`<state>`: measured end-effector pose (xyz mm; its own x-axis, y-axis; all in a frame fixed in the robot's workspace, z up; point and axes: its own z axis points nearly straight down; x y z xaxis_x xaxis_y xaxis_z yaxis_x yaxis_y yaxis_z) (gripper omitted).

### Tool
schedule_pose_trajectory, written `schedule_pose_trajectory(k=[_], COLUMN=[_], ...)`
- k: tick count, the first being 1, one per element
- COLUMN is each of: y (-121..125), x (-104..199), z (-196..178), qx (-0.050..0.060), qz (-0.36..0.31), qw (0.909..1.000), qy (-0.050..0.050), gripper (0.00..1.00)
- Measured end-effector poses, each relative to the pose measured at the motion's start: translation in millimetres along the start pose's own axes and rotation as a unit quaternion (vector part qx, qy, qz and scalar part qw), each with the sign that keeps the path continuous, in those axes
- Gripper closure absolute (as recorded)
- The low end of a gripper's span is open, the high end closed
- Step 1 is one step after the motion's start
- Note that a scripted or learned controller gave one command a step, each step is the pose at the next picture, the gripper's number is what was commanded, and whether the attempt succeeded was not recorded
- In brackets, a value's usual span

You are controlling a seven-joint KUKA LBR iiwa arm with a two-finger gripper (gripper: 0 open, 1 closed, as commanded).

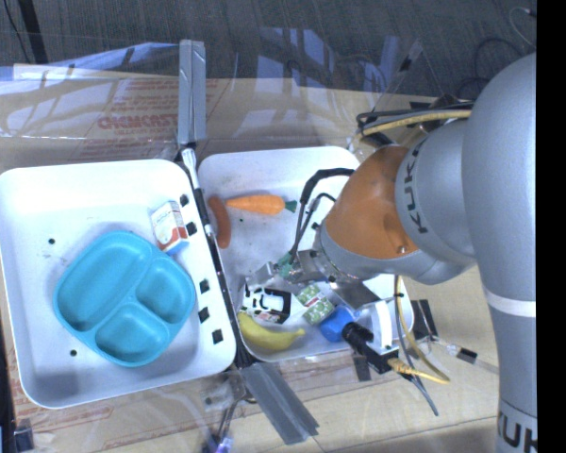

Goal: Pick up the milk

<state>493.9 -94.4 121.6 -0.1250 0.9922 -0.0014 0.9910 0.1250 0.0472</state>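
Note:
A small white carton with an orange side, which I take for the milk point(167, 223), stands in the left bin point(38, 196). It is at the upper right edge of the blue divided plate point(124, 295), close to the wall between the bins. My gripper point(298, 272) is low in the right bin point(264, 173), below the orange wrist band. It hangs over the clutter at that bin's front, well to the right of the carton. The wrist hides most of it.
The right bin holds a carrot point(256, 204), a brown sausage point(220, 223), a banana point(270, 335), a black-and-white packet point(267, 302), a green piece point(312, 296) and a blue piece point(336, 326). The grey arm covers that bin's right side. Cables lie at its front right.

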Motion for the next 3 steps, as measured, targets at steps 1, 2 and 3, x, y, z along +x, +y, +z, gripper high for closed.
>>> schedule_pose_trajectory(k=[1,2,3], y=[17,8,-5], x=[-24,-8,-6], z=[-39,14,14], qx=[0.025,0.009,0.004], qz=[-0.09,-0.179,-0.111], qw=[0.9956,0.9837,0.9938], qy=[0.003,0.0,-0.002], gripper=[0.0,0.0,0.0])
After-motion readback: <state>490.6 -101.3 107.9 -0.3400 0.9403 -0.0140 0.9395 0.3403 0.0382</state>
